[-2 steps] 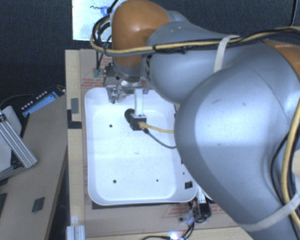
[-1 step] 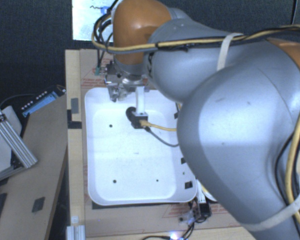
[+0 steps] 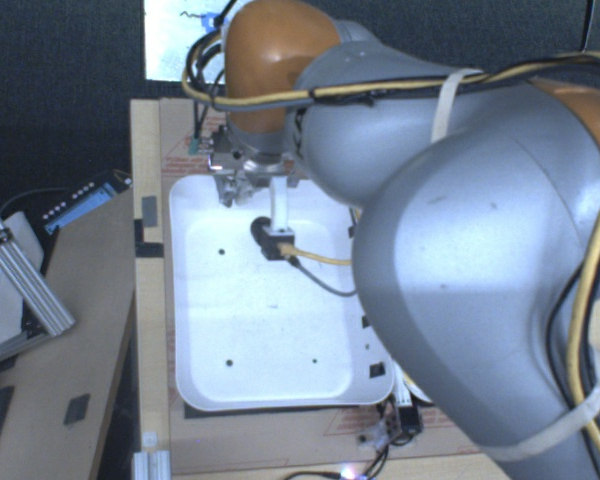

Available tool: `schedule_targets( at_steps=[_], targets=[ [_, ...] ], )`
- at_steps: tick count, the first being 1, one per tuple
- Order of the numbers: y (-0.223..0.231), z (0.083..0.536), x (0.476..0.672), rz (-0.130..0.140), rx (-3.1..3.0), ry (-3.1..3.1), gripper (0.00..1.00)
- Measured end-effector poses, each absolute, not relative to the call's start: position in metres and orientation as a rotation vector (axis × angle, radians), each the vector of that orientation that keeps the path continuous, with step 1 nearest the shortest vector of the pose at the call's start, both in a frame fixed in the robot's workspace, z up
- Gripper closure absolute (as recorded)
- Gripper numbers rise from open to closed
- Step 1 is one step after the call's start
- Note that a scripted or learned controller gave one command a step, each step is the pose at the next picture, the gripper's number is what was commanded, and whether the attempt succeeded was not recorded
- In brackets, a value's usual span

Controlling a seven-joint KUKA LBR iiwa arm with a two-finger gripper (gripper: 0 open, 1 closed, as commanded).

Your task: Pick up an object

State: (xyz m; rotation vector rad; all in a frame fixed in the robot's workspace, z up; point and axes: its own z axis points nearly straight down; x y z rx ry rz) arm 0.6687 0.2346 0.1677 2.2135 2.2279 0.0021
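Across the right half of the view, the grey arm (image 3: 480, 218) reaches in and covers that side of the bench (image 3: 150, 298). What lies beneath it there is hidden. Its orange band (image 3: 275, 48) sits at the far end, above the wrist, and the wrist points straight down.

Left of the arm lies one white bin (image 3: 240, 373), with its long axis running from far to near in the view. Its left wall and near wall are in plain sight, while the right wall passes under the arm. From the middle of the bin to the near rim, and across to the left wall, the floor shows as bare white. It is marked only by three small dark dots (image 3: 229, 362).

The gripper (image 3: 235, 183) hangs over the bin's far left corner, just inside the far rim and near the left wall. Whether it is spread or closed cannot be told from here, and nothing can be seen held in it. Where the object to be picked up lies, and which way it points, cannot be told either.

Beyond the bin's far edge a white sheet (image 3: 180, 28) stands against the dark backdrop. Well off to the left, apart from the bench, a metal rail (image 3: 25, 288) leans at a slant. A small blue and black strip (image 3: 80, 200) lies behind it.
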Motion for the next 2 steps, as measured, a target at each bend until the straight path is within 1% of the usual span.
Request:
schedule_targets(
  at_steps=[1, 2],
  targets=[
    [0.234, 0.186, 0.607, -0.003, 2.221, 2.223, 1.00],
    [0.235, 0.142, 0.671, 0.012, 2.214, 2.225, 1.00]
  ],
)
